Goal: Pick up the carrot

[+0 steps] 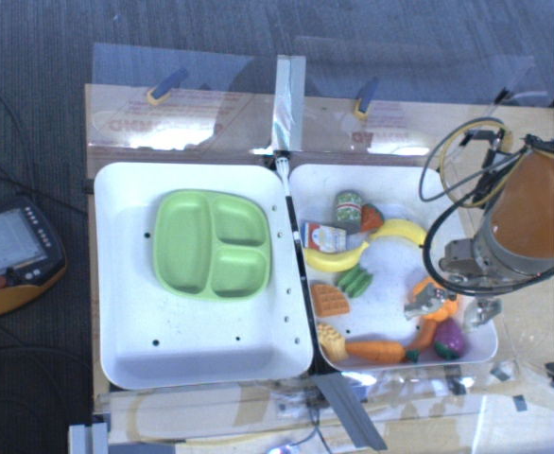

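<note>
- The carrot [375, 351] is being seen lying flat along the near wall of the right bin [390, 180], green tip pointing right.
- The gripper [435, 303] is being held low inside the right bin, above and to the right of the carrot and apart from it.
- Whether the gripper is spread or pressed together cannot be told.
- A purple eggplant [450, 340] is lying just right of the carrot.
- A waffle [331, 300] is lying up-left of the carrot; a banana [353, 251] is curving farther behind it.
- A green plate [212, 244] is resting in the left bin [126, 348], well apart from the carrot.
</note>
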Robot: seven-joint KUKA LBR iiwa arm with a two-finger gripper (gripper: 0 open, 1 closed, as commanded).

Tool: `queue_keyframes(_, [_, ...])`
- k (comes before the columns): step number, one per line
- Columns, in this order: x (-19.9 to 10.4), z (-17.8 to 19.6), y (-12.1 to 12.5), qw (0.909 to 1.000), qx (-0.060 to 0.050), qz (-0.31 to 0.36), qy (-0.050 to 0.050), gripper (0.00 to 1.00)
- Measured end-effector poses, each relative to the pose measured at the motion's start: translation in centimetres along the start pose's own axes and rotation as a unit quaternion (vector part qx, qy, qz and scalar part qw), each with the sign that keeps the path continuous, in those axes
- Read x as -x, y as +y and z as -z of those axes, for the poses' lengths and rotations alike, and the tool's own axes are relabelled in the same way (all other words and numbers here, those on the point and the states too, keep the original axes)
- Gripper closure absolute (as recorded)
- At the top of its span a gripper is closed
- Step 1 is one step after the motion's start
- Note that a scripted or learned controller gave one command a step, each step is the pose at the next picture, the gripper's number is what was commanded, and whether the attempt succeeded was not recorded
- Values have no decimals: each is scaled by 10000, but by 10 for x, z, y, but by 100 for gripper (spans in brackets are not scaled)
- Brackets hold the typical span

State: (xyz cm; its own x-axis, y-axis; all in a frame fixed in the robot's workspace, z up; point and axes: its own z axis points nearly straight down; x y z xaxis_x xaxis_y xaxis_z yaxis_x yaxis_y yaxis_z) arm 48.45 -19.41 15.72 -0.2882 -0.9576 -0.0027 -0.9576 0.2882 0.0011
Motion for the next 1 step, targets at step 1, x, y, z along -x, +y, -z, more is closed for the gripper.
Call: queue_keyframes(1, [-14,-61,-6,9987,-20,-511,-5,0])
